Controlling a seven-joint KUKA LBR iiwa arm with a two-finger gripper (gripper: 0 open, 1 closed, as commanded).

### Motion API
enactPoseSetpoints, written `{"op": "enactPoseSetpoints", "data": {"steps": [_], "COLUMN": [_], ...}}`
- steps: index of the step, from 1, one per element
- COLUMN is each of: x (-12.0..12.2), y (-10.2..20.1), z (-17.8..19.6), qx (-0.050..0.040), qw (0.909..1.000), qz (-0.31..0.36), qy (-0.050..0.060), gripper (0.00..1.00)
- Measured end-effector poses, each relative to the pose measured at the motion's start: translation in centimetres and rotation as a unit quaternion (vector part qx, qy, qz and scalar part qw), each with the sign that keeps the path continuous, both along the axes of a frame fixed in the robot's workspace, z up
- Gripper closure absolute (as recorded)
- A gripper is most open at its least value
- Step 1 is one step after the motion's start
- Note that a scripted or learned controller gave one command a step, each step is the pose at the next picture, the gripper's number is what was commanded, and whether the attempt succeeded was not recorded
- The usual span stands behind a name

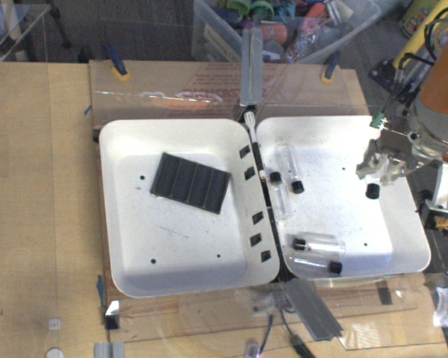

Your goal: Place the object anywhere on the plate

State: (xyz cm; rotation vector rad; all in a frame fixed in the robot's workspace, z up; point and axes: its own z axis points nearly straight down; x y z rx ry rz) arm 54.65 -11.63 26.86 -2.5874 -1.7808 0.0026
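Clear vial (316,250), label unreadable

Light falls evenly from above me, bright but soft. Both white bins (127,267) run close to washed-out, their floors nearly featureless; the rims cast only thin, faint shadows onto the worktop (37,200). A pale glare streak lies on the clear sheet (179,95) at upper centre. The picture is grainy and slightly soft overall. My arm (437,88) at the right edge is blurred, and the upper background sits dimmer and out of focus.
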Motion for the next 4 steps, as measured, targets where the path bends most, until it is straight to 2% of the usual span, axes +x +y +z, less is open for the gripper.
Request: {"op": "enactPoseSetpoints", "data": {"steps": [1, 2, 3, 4], "x": [0.0, 0.1, 0.1, 0.1], "y": [0.0, 0.1, 0.1, 0.1], "z": [0.0, 1.0, 0.9, 1.9], "qx": [0.0, -0.0005, -0.0005, -0.001], "qw": [1.0, 1.0, 1.0, 1.0], "qz": [0.0, 0.002, 0.002, 0.003], "qy": [0.0, 0.0, 0.001, 0.001], "gripper": [0.0, 1.0, 0.0, 1.0]}}
